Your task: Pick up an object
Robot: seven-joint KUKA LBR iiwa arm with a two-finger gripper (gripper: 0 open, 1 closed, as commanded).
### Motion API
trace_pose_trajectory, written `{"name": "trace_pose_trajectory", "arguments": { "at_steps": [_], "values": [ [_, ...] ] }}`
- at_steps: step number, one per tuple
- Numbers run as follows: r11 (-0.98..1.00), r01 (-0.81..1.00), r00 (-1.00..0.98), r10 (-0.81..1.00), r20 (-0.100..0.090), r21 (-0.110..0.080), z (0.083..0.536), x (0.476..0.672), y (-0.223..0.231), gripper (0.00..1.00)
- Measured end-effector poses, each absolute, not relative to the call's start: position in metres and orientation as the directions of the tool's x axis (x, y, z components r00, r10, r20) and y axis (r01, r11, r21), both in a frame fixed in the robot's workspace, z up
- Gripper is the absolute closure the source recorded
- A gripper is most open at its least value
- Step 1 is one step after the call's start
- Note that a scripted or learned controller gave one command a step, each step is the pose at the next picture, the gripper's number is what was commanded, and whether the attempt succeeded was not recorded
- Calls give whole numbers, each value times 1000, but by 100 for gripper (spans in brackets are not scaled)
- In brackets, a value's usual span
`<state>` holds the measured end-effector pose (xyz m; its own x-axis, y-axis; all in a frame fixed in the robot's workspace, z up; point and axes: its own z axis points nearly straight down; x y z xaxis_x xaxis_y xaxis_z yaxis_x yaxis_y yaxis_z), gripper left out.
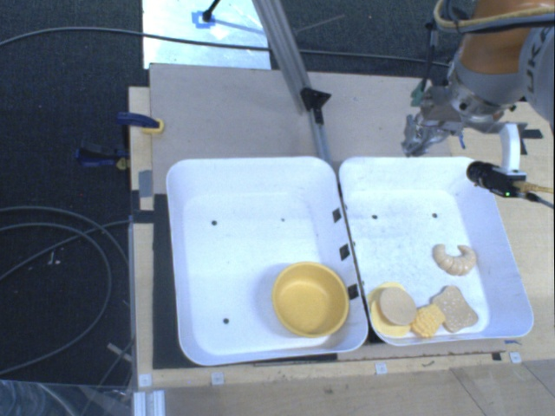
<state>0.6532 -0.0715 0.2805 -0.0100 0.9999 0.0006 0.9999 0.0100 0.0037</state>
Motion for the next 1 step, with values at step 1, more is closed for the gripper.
{"name": "trace_pose_trajectory", "arguments": {
  "at_steps": [1],
  "values": [
    [10, 1000, -10, 1000, 1, 1, 264, 646, -18, 100]
  ]
}}
